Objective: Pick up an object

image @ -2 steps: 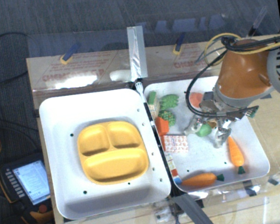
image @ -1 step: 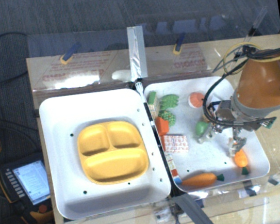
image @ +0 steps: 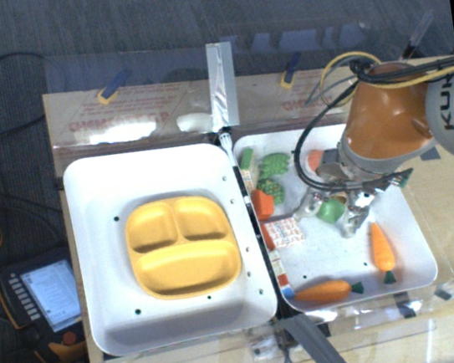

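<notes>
Jaws of the gripper (image: 338, 209) lowered into the right bin (image: 417, 262), straddling a small green piece (image: 329, 210); whether spread or pinching, cannot tell; set low, seemingly for a grasp; just right, an upright carrot (image: 381, 248); near wall hugged by a second carrot (image: 322, 292); far-left corner crowded with green vegetables (image: 270, 166); open floor between; yellow tray (image: 183, 245) filling the left bin (image: 93, 188).

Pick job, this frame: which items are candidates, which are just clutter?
Job:
end effector
small green round toy
orange toy carrot by the right wall
orange toy carrot along the near wall
green leafy toy vegetable

Lying about:
yellow divided plastic tray
left white bin
handheld pendant
</notes>
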